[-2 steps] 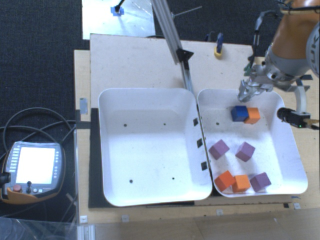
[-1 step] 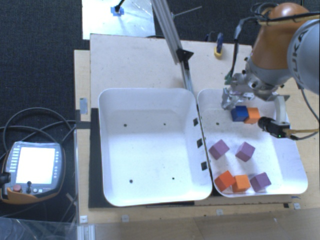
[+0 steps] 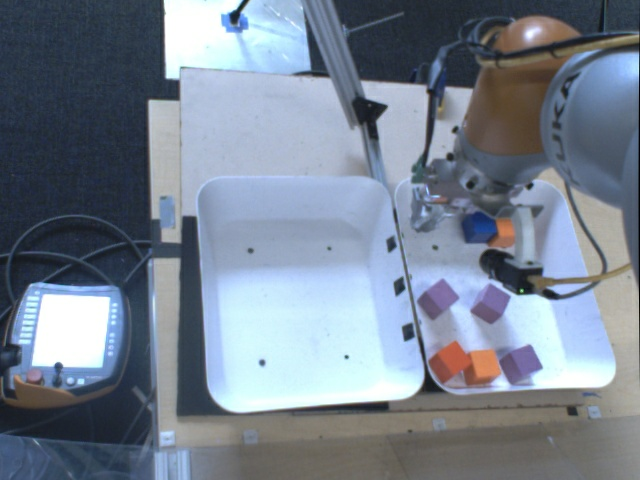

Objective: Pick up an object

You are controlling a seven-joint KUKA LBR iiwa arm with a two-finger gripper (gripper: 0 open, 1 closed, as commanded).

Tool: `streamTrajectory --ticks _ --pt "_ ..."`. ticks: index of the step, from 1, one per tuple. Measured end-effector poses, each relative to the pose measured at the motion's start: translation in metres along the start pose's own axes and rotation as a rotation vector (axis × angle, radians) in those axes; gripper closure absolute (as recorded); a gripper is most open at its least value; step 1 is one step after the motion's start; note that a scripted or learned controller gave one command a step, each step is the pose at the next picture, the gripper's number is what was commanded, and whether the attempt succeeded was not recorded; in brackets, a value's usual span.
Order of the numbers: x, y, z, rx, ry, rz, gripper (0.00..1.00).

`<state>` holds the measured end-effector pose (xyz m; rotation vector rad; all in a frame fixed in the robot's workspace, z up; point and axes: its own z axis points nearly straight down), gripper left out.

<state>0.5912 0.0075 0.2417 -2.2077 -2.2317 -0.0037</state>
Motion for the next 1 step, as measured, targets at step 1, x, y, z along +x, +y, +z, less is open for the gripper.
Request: streamTrajectory --ticks 1 --pt "0.0476 -0.024 0.0006 0.001 -0.001 0.0 1.0"
